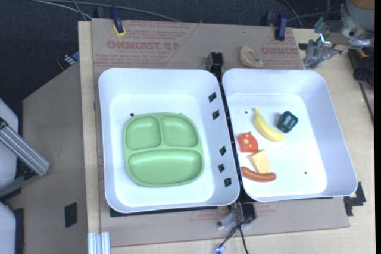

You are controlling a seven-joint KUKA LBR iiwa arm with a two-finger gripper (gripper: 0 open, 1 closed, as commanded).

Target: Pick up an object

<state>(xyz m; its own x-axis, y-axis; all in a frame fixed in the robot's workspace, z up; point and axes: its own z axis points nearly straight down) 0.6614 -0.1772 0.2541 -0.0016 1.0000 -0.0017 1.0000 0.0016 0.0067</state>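
The gripper (pixel 315 53) hangs off the upper right corner of the right bin (pixel 333 128), out over the bench and not above the toys at all. Whether it is released or clenched cannot be told from here; it is small and caught against clutter, with nothing seen in its grasp.

Everything it could go for lies down and to the left of it, inside the right bin. Nearest is the small dark teal piece (pixel 288 121), a stubby rounded lump with no real long side. Just beside it on the left lies the banana (pixel 266 127), yellow and curved, its long axis running on a slant from upper left to lower right. That slant is what matters: a grip would likely want to close across the banana's narrow width, not along its curve.

Further down the bin sit three more. The red piece (pixel 248 142) shows a small pale mark on top. The yellow cheese wedge (pixel 260 162) lies just below it, and the sausage (pixel 258 175) lies nearly level along the bin's lower part, touching or nearly touching the wedge.

The left bin (pixel 113 128) holds a green divided plate (pixel 163 149), well apart from the arm's side.

The pick looks not yet begun.
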